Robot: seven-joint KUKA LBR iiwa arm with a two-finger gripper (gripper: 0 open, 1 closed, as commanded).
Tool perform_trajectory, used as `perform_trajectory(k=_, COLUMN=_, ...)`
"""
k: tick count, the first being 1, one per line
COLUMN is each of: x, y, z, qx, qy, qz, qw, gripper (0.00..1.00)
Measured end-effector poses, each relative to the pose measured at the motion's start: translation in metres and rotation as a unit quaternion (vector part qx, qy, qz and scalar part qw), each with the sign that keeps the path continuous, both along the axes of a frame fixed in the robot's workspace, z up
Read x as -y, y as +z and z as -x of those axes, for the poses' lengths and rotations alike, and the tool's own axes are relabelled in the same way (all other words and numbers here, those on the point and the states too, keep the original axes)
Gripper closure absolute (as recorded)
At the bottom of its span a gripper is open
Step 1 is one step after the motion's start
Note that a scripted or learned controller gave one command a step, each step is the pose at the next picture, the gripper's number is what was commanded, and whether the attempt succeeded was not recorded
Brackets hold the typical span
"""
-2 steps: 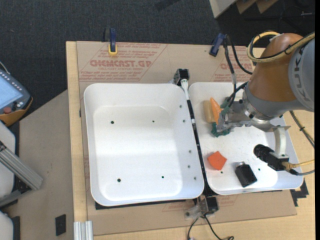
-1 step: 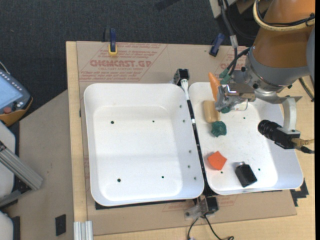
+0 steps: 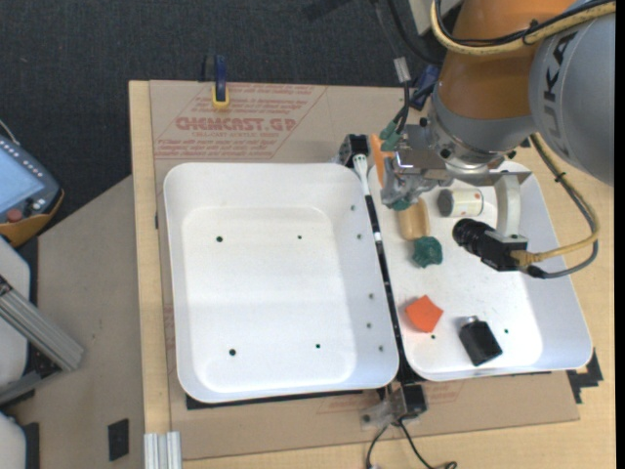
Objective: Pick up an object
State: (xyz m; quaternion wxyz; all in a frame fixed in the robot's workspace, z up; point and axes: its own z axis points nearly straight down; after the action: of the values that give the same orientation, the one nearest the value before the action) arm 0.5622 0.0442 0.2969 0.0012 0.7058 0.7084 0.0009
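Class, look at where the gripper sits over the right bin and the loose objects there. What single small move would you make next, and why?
Probably lower the gripper straight down onto the tan block just beneath it in the right bin. It is the nearest object; the green piece, orange block and black block lie farther toward the bin's near edge.

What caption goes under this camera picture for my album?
Robot gripper low in the right bin by a tan block, near green, orange, black pieces.
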Motion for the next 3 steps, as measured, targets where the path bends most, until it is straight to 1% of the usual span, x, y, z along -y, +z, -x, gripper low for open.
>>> perform_trajectory(k=1, x=-0.035, y=0.000, z=0.005, qx=-0.001, qy=0.000, qz=-0.0002, qw=1.0000, gripper=1.00)
perform_trajectory(k=2, x=-0.076, y=-0.004, z=0.049, qx=-0.004, qy=0.000, qz=-0.0004, qw=1.0000, gripper=1.00)
perform_trajectory(k=3, x=-0.046, y=0.015, z=0.058, qx=-0.001, qy=-0.003, qz=-0.0001, qw=1.0000, gripper=1.00)
